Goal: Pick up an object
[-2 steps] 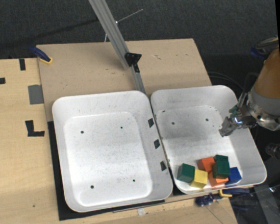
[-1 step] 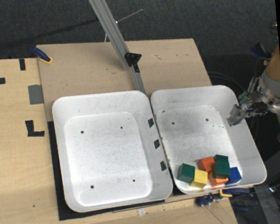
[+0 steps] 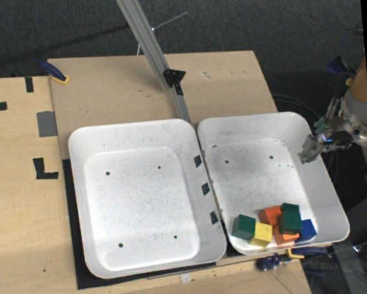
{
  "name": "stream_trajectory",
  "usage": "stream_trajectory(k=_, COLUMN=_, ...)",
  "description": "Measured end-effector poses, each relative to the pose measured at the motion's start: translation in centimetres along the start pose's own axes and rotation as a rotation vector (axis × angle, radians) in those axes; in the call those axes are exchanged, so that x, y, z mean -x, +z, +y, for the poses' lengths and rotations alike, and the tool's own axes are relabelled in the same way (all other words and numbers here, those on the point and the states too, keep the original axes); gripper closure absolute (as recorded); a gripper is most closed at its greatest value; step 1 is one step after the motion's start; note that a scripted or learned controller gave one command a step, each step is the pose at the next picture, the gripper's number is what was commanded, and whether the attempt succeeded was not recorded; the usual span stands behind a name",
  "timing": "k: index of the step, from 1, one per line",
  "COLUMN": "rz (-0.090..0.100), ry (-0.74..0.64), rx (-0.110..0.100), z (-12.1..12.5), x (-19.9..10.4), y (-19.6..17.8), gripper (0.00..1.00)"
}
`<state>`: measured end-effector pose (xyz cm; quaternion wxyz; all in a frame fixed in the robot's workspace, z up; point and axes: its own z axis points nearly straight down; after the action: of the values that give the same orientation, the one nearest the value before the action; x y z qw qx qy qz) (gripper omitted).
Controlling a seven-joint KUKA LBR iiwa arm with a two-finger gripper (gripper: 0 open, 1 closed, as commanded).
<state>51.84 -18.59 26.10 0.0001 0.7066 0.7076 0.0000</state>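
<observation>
- A light wooden bench (image 3: 229,80) bears 2 white bins side by side, with dark floor beyond.
- The left bin (image 3: 84,185) shows a bare speckled floor.
- The right bin (image 3: 316,182) holds coloured blocks (image 3: 275,225) clustered in its near corner.
- The gripper (image 3: 310,150) hangs over that bin's right rim, well apart from the blocks; whether it grips anything, I cannot tell.

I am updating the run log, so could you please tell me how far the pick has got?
Nothing looks done yet: the blocks lie clustered in the near corner of the right bin. The gripper is above that bin's right rim, away from them, with no block between its fingers. Reaching, grasping and lifting one are all left.
</observation>
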Motion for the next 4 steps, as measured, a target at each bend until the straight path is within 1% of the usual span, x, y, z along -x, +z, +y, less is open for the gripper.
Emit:
stream_trajectory(k=1, rz=0.001, ry=-0.004, rx=-0.002, z=0.3, x=-4.7, y=1.2, gripper=1.0)
stream_trajectory(k=2, rz=0.002, ry=-0.005, rx=-0.001, z=1.0, x=-9.5, y=1.1, gripper=1.0)
stream_trajectory(k=3, rz=0.002, ry=-0.005, rx=-0.003, z=0.5, x=-15.0, y=2.5, gripper=1.0)
stream_trajectory(k=4, rz=0.001, ry=-0.005, rx=-0.003, z=0.3, x=-19.7, y=3.4, gripper=1.0)
